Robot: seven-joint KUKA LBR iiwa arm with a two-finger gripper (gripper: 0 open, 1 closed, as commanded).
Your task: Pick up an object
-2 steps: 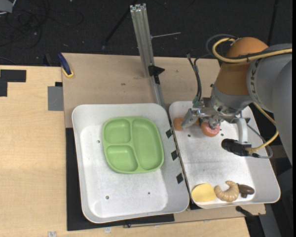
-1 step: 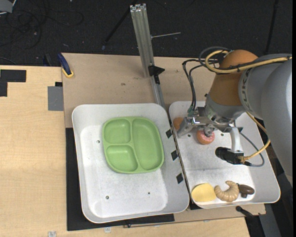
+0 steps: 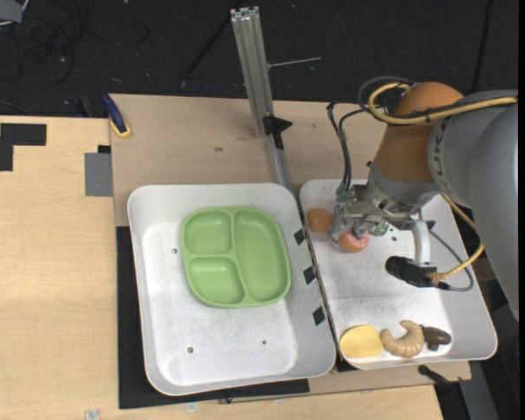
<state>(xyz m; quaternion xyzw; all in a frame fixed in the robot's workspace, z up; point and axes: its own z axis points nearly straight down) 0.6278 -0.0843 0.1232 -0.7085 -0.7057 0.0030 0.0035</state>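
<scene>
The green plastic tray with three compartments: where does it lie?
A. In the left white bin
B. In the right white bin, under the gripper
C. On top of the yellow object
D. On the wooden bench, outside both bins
A. The green three-compartment plastic tray lies flat on the floor of the left white bin, while the gripper works over the right white bin.

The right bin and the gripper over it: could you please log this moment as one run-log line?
arm: over right bin | gripper: low at pink object, far-left part of bin | grasp: unconfirmed | near edge: yellow piece, tan croissant | left bin: green tray
</scene>
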